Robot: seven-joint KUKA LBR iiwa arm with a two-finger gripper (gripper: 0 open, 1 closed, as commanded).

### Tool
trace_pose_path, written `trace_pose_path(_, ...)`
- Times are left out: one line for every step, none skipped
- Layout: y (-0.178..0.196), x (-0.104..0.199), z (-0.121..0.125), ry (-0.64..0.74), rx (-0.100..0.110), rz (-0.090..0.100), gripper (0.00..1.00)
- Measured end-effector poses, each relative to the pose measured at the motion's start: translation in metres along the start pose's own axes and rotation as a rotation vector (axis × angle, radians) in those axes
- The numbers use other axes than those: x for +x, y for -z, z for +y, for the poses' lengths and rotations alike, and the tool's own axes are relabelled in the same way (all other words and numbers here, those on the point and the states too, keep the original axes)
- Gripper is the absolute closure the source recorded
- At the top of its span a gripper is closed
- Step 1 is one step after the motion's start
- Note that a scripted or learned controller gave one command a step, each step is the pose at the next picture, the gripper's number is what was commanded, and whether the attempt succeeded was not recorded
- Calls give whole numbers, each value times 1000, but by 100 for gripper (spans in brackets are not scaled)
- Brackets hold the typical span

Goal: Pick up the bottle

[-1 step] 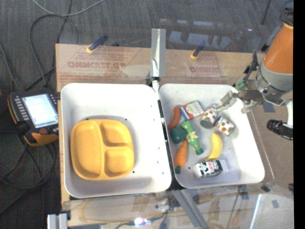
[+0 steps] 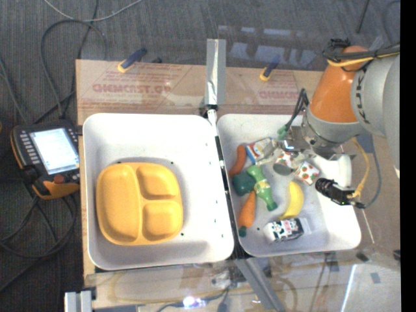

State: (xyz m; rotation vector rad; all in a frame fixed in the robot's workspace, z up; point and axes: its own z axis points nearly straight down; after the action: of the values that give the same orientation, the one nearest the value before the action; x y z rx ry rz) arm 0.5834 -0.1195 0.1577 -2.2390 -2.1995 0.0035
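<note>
The bottle (image 2: pixel 263 188) is light green with a pale label and lies tilted in the middle of the right bin (image 2: pixel 338 236). It rests between a dark green toy vegetable (image 2: pixel 242 183) and a banana (image 2: pixel 294 200). My gripper (image 2: pixel 286 157) hangs low over the bin's back half, up and to the right of the bottle and apart from it. The grey arm with its orange band (image 2: pixel 338 96) comes in from the upper right.
Around the bottle lie an orange carrot (image 2: pixel 247 211), a red-orange piece (image 2: pixel 239 160), a small carton (image 2: pixel 260 149), a red-dotted white box (image 2: pixel 307 170) and a black-and-white carton (image 2: pixel 286 229). The left bin (image 2: pixel 91 135) holds a yellow divided plate (image 2: pixel 140 201). A pendant (image 2: pixel 49 151) sits off the bench, left.
</note>
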Motion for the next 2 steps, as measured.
trace_pose_path(26, -23, 4, -92, -1, -1, 0)
trace_pose_path(-64, 5, -19, 34, -3, 0, 0)
